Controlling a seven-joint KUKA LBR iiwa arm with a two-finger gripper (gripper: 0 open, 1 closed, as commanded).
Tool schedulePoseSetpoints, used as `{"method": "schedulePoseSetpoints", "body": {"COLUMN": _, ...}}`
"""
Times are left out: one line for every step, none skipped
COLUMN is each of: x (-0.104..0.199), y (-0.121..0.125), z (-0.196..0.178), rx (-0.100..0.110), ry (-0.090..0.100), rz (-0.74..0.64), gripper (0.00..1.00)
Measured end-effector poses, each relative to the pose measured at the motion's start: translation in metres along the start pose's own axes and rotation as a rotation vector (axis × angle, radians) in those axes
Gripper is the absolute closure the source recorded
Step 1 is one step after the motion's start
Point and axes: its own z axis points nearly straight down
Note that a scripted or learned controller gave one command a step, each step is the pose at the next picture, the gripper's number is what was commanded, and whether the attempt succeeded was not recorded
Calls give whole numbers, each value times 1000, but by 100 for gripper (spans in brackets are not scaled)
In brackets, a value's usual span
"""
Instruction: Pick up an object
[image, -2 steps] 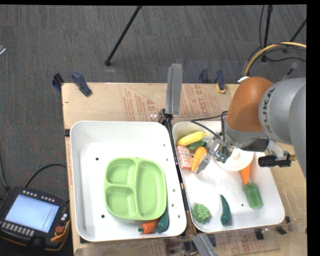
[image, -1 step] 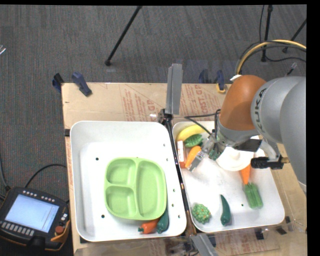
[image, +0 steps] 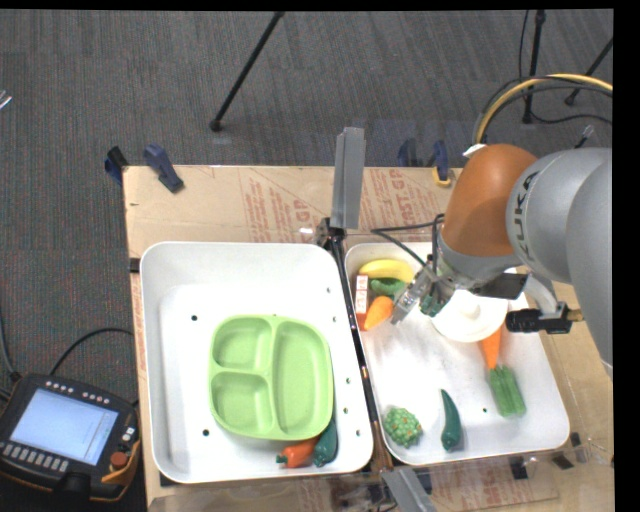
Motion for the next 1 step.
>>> {"method": "schedulePoseSetpoints", "body": {"x": 69, "y": 65, "z": -121, "rx": -13, "ry": -5, "rz": 7, "gripper": 100}}
